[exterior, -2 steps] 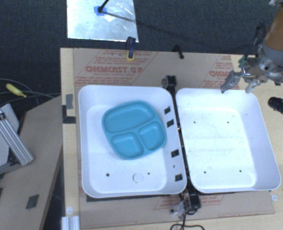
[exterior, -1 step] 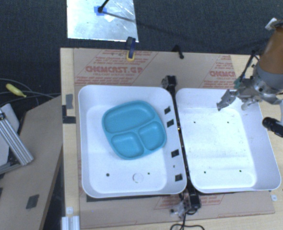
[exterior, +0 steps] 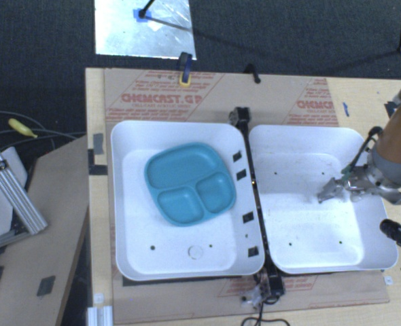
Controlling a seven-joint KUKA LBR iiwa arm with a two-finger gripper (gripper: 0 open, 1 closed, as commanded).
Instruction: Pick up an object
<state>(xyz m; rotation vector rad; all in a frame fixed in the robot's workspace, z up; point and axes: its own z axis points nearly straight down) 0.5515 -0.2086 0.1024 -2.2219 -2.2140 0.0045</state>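
Note:
A blue divided plate with three compartments lies flat in the left bin, a little above its middle. A small pale round thing sits near that bin's front wall. My gripper reaches in from the right and hangs low over the right bin, right of its middle and pointing left. Nothing shows in it. It is well apart from the plate, across the divider between the bins.
Both bins rest on a cardboard sheet on the bench. Black clips hold the seam between the bins. A silver panel lies on the dark floor behind, and an aluminium frame stands at the left.

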